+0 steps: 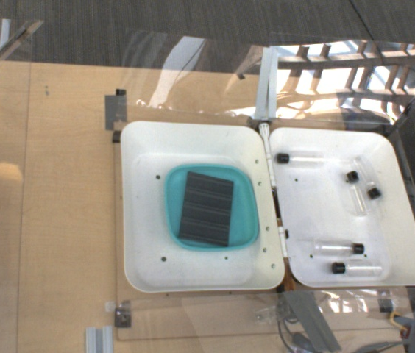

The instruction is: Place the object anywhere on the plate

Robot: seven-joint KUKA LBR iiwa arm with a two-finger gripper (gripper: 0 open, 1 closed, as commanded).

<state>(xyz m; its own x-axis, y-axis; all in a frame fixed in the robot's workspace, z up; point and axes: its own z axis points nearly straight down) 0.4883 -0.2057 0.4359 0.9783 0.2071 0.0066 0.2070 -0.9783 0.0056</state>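
A dark grey ribbed rectangular block [207, 208] lies flat on the teal square plate [246, 226] in the middle of the left white bin [141, 197]. The block sits well inside the plate's rim, slightly tilted, with its long side running near to far.
The right white bin [391, 263] holds several clear tubes with black caps [352, 176], scattered near its back, middle and front. A metal frame [355, 72] stands behind the right bin. Bare wooden bench [45, 197] stretches to the left.
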